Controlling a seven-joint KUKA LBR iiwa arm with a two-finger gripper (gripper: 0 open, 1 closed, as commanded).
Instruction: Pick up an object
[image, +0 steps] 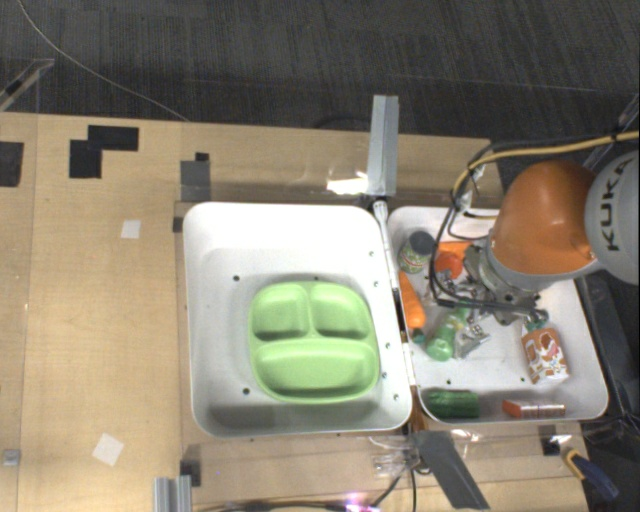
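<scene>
The arm hangs low over the right bin (590, 395), presumably because that bin holds the pickable clutter. Its gripper (478, 318) sits under the orange wrist, so I cannot tell how it is set. Just beside it lie a green bottle (441, 345) and an orange carrot-like piece (411, 303); a snack packet (544, 356) lies to the right, a dark green vegetable (451, 403) near the front wall. The left bin (215, 300) holds a green divided tray (313, 340).

green divided plate (314, 338) in left bin (215, 260)
</scene>
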